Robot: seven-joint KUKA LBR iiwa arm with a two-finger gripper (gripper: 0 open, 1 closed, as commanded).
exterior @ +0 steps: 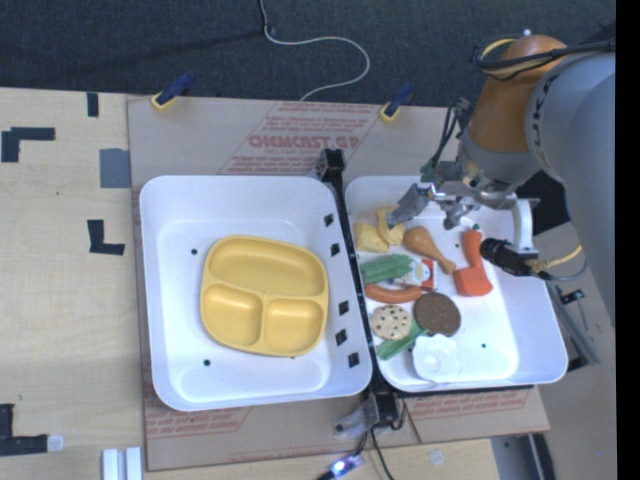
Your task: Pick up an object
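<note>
Two white bins sat side by side under the arm (540, 98), which reached in from the right. The left bin (170, 268), well to the left of the gripper (437, 200), held a yellow divided plate (265, 294). The right bin (530, 348) lay directly beneath the gripper and held a crowd of toy food.

The gripper hung over that bin's upper part, its fingers apart with nothing between them. One finger (408, 206) slanted down to the left, ending near a yellow piece (370, 236) just below and left of it. Closest beneath the gripper was a drumstick (428, 245), its long axis running from upper left to lower right. An orange carrot (472, 268) lay below and right, standing nearly upright in the view. Further below were a brown patty (437, 313), a cookie (389, 321) and a white piece (436, 360).

I judged the drumstick the likeliest pick: a short drop, with the fingers needing to close across its slanted axis.
</note>
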